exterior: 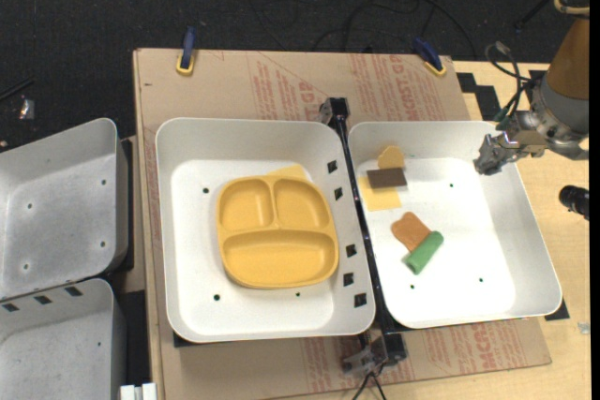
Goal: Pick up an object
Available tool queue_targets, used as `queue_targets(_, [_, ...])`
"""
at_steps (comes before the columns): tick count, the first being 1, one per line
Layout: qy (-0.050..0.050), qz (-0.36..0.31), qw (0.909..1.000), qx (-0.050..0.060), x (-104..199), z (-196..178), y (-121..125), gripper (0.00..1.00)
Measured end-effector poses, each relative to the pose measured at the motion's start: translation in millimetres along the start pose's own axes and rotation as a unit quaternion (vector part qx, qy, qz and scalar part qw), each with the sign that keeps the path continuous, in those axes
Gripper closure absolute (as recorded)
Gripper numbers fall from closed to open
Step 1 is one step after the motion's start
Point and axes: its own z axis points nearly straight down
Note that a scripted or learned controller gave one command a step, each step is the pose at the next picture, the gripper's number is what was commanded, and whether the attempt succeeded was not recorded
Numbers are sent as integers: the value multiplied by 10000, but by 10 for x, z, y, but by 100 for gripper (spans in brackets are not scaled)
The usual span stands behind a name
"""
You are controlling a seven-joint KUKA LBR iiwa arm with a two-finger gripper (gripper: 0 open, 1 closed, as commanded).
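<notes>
The gripper (491, 155) hovers over the right bin (525, 229), up by its far right rim, and whether the jaws are parted or closed is impossible to tell from up here. Nothing sits between them, so the pick looks yet to come. Candidates cluster near the bin's left side: a green cylinder (424, 252), long axis running diagonally from lower left to upper right, touching an orange piece (410, 229); above, a brown block (386, 178) lies across a yellow slab (381, 195). The left bin (187, 201) holds a yellow divided tray (277, 232).
</notes>
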Motion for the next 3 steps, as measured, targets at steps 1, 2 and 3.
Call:
queue_targets(1, [2,-1,10000,7,-3,-279,10,100])
queue_targets(2, [16,-15,10000,36,542,-171,-105,100])
queue_targets(3, [17,-15,10000,37,997,-99,-221,100])
